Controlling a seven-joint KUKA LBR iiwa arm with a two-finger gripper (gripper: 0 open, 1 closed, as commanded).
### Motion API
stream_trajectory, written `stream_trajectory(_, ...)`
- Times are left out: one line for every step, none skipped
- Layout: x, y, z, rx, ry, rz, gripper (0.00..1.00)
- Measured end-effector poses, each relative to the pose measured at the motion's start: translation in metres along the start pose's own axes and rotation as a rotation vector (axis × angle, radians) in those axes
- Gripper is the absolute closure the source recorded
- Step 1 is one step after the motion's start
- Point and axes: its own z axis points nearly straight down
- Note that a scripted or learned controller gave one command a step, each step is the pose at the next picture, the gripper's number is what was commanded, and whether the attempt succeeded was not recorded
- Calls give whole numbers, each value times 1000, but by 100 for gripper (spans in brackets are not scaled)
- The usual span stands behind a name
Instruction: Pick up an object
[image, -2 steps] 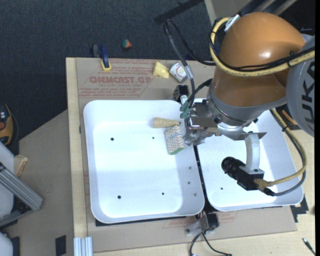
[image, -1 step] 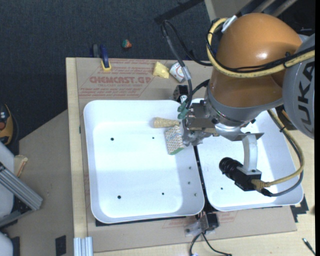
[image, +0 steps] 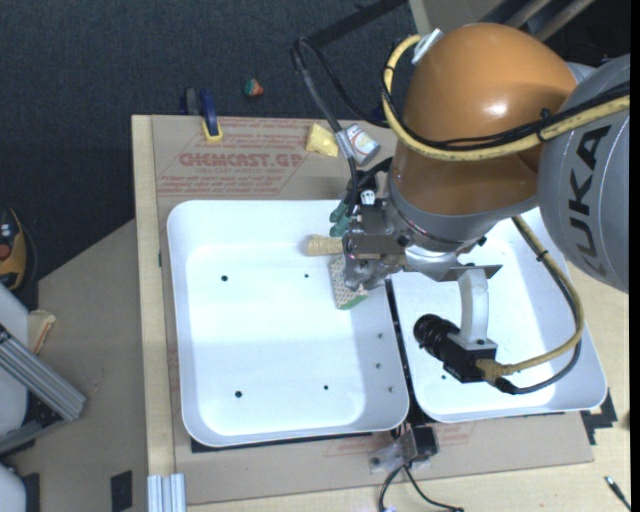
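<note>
A grey-and-orange arm's gripper (image: 357, 268) reaches down at the left bin's (image: 200, 260) right edge near its far corner, touching a small brush (image: 340, 268) with a tan handle; whether it grips cannot be told.

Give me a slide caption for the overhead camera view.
KUKA arm reaching into the left bin, its gripper low over small items near the bin's right wall.

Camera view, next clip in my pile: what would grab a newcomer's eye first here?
The big orange band of the arm fills the upper right, above the seam between the two white bins. Below it the gripper sits at the left bin's right edge, by a small tan and green object. Loose yellow and black cables loop over the right bin.
</note>
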Motion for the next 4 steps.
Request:
stream_trajectory(-10, 1, -36, -4, 0, 4, 100)
stream_trajectory(-46, 1, -111, -10, 1, 7, 100)
stream_trajectory(19, 19, 25, 14, -4, -3, 100)
stream_trajectory(-31, -1, 31, 6, -2, 9, 100)
